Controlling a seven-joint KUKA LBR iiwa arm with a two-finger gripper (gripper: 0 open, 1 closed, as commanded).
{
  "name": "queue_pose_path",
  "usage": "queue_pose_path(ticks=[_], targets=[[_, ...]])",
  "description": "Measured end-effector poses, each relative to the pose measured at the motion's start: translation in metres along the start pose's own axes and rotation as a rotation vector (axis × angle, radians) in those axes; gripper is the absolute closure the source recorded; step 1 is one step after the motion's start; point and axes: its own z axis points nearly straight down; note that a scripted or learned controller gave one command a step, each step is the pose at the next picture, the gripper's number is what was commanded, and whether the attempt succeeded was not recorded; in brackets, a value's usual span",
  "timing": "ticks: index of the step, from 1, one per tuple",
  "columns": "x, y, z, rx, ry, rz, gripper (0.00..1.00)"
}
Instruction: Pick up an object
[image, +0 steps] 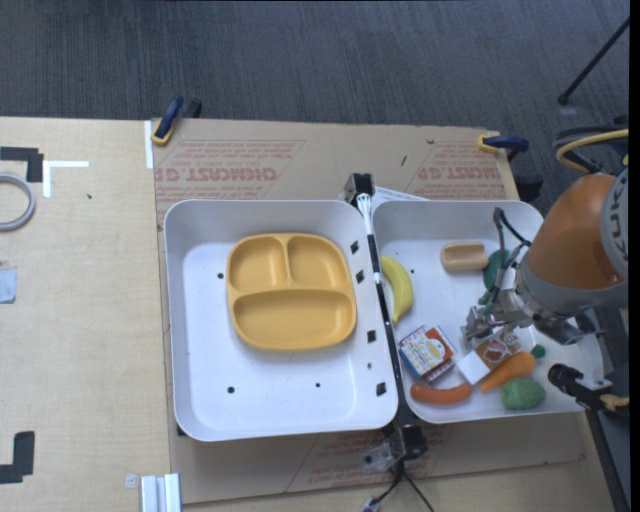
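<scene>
Tool (490, 325) hangs low over the right bin (420, 215), above the snack packet (495, 350) beside the carrot (508, 370); its grip state, cannot tell.

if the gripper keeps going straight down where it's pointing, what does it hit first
Probably the small red-and-white packet under the gripper, beside the carrot; depth is hard to judge from above.

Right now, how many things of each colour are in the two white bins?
Yellow: 2, the divided plate and the banana
Orange: 1, the carrot
Red: 1, the sausage
Green: 1, the fuzzy green lump
Tan: 1, the bread-like block
Many-coloured: 1, the small printed box
Total: 7 that I can tell; the arm hides some others.
</scene>
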Motion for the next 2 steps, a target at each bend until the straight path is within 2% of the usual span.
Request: queue_pose_path(ticks=[1, 2], targets=[[0.003, -0.034, 0.0, -0.002, 0.0, -0.143, 1.0], [0.091, -0.004, -0.1, -0.002, -0.001, -0.194, 1.0]])
